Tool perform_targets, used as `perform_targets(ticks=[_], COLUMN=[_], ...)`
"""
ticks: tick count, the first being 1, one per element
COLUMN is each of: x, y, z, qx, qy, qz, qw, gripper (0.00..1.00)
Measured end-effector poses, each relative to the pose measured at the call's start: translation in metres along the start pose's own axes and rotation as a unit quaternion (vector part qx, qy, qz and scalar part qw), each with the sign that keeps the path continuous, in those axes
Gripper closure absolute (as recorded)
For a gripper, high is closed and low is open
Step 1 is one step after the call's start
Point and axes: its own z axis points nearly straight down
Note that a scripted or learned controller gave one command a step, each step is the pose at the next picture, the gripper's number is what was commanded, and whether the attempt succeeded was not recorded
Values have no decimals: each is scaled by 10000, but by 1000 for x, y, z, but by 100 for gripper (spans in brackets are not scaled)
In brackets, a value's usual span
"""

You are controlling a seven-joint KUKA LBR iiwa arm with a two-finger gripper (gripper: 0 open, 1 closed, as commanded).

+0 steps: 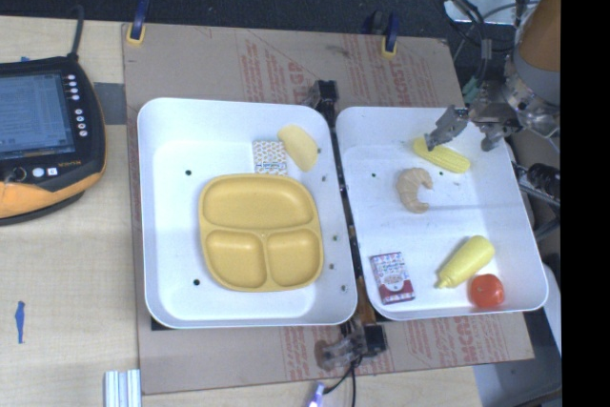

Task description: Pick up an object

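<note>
Jaws of the gripper spread wide at the far edge of the right shallow white bin, gripping nothing, one finger just above the yellow corn cob. Left shallow white bin: yellow three-compartment plastic plate, pale yellow banana-like piece, small patterned packet. Right bin: beige croissant-shaped piece near the cob; yellow squeeze bottle, red-and-white carton and red tomato along the near side

High slanted view, both bins, seemingly mid-distance
</note>
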Motion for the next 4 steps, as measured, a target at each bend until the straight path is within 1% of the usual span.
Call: perform_targets(ticks=[1, 2, 3, 4], x=[6, 6, 4, 79], y=[11, 5, 5, 16], z=[93, 151, 140, 49], qx=[12, 6, 15, -15], qy=[-4, -4, -10, 8], qz=[-9, -4, -15, -1], qw=[10000, 10000, 10000, 10000], gripper=[0, 0, 100, 100])
